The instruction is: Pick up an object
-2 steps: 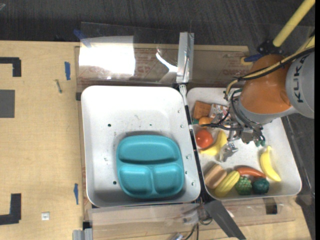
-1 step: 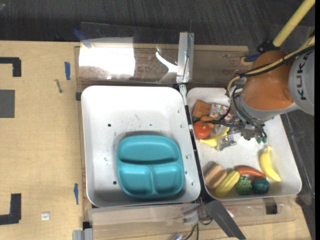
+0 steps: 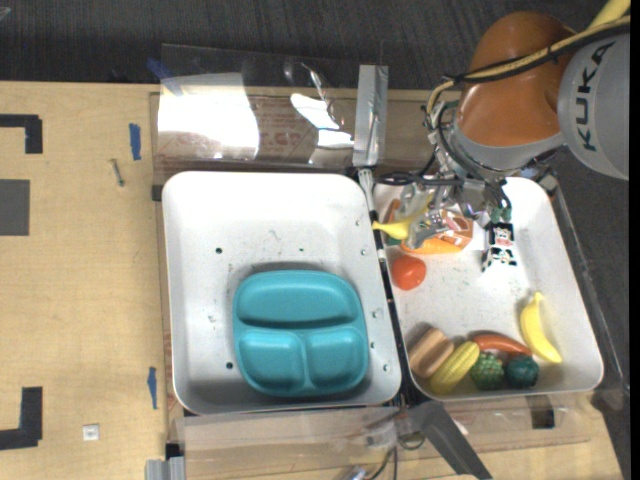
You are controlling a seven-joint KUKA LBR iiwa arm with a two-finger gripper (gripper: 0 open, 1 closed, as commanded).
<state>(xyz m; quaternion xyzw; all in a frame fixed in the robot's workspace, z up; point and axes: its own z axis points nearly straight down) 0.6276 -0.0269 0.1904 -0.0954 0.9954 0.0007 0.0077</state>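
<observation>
Two shallow white bins sit side by side on your surface, so read them left to right. Your left white bin (image 3: 190, 218) carries a single teal plastic divided tray (image 3: 298, 330), lying flat toward the near side. Nothing there concerns the arm at this moment.

Cross the shared rim into the right white bin (image 3: 575, 298) and you find the toys. Near the far left corner, a small yellow curved piece (image 3: 392, 230) lies just beside an orange flat piece (image 3: 448, 240), with a round red-orange ball (image 3: 408, 271) close below them. Along the near wall you have a tan bun-shaped toy (image 3: 428, 348), a yellow corn-like toy (image 3: 456, 364), a red strip (image 3: 500, 344), a dark green bumpy toy (image 3: 488, 370) and a round dark green toy (image 3: 521, 371), all crowded together. A yellow plastic banana (image 3: 540, 330) lies toward the right wall.

Your hand (image 3: 440, 213) hangs low over the far left corner cluster, right at the orange piece (wires and metal crowd the spot, so I cannot tell whether it is released or clenched, nor whether anything is caught in it).

By my reading you are at the reach-and-grasp step, not the lift. The likely target is the orange piece or the yellow curved piece beside it. Next you would need a firm closure on one item alone, then a straight rise clear of the bin's rim; the close neighbours could spoil the grip.
</observation>
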